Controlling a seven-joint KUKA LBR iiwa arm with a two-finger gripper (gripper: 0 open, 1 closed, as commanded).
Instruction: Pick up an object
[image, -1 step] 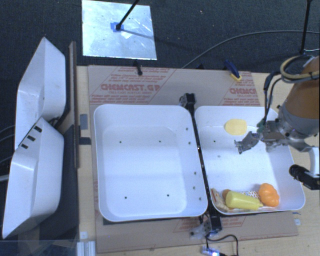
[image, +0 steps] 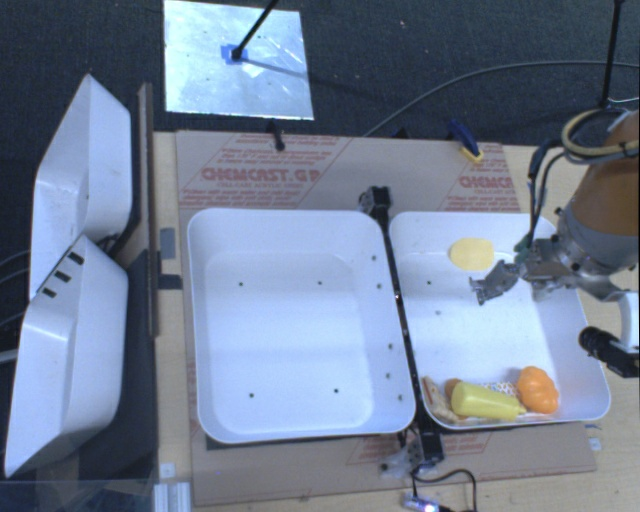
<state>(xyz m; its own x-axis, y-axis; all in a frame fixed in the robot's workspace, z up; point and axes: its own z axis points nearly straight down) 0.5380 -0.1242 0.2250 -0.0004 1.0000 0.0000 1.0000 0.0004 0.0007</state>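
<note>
Bench (image: 300, 160) | 2 white bins (image: 290, 330) | right bin (image: 480, 340): 1 yellow disc (image: 471, 253)

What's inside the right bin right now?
The right bin holds a pale yellow disc near its far wall and, along the near wall, a yellow-green piece, an orange piece and partly covered bits I can't identify.

Both bins (image: 300, 225) are plain white, dotted with small dark specks; the bench board (image: 330, 160) is tan with red lettering. Near the right bin's front edge lie a yellow bottle (image: 485, 401) and an orange ball (image: 538, 389); a pale yellow disc (image: 471, 254) sits toward its back edge.
</note>
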